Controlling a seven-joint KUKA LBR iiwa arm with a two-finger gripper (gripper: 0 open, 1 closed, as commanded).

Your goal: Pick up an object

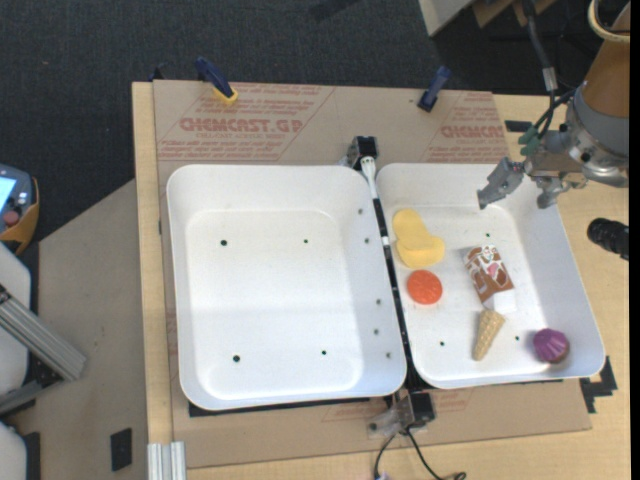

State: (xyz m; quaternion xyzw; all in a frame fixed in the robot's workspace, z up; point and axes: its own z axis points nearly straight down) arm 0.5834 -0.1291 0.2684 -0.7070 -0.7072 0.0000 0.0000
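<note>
Hovering at frame's upper right, gripper [520, 192] spread wide, grasping nothing, above right bin [575, 268]; cardboard [250, 108] print reads "CHEMCAST GP"; brown wrapper [488, 273] text illegible.

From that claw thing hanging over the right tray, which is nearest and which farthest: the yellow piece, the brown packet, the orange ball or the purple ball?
Measured from the gripper in the camera view:
1. Brown packet, mid-bin, and yellow piece, by the bin's left wall: too close to call.
2. Orange ball, just below the yellow piece.
3. Purple ball, in the near right corner.
</note>
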